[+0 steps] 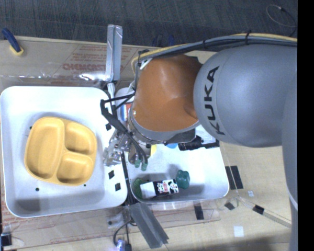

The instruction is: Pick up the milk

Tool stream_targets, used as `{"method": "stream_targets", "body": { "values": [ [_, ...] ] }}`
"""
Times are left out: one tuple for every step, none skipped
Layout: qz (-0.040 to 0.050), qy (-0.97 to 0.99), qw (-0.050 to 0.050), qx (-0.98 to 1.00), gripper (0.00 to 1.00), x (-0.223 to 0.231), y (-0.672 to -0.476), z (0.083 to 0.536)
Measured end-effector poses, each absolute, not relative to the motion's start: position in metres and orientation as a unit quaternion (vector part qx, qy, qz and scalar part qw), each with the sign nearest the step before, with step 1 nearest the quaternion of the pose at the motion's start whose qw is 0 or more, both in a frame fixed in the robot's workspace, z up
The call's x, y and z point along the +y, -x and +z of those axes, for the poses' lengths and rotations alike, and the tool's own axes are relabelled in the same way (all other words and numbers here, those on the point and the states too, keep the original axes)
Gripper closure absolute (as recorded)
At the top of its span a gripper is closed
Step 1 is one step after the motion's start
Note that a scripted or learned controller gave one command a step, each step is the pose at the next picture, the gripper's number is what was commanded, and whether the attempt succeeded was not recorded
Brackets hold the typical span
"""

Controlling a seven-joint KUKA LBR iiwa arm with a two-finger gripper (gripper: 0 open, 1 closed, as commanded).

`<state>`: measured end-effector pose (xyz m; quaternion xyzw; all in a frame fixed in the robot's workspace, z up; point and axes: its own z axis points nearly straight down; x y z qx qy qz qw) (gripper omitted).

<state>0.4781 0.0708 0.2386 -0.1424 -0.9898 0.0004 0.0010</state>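
Lying milk [166,187] near, below-right of hand [126,153].

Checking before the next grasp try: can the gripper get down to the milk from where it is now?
Probably yes. The milk lies on its side near the right bin's front wall, top exposed, with a green object touching its right end. The gripper hangs up and left of it, nothing between. The wall may crowd the grasp.

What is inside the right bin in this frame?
Near the front wall of the right bin lies a green bottle with a cow-patterned label, on its side. The arm covers the bin's far half, so anything under it is hidden.
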Motion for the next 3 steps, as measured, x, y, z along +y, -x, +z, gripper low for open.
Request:
{"method": "stream_targets", "body": {
  "values": [
    [0.0008,0.240,0.002,-0.971,1.00,0.085,-0.476,0.226],
    [0.0003,0.266,0.000,-0.964,1.00,0.129,-0.476,0.223],
    [0.0003,0.210,0.000,-0.978,1.00,0.062,-0.477,0.191]
  ]
}}
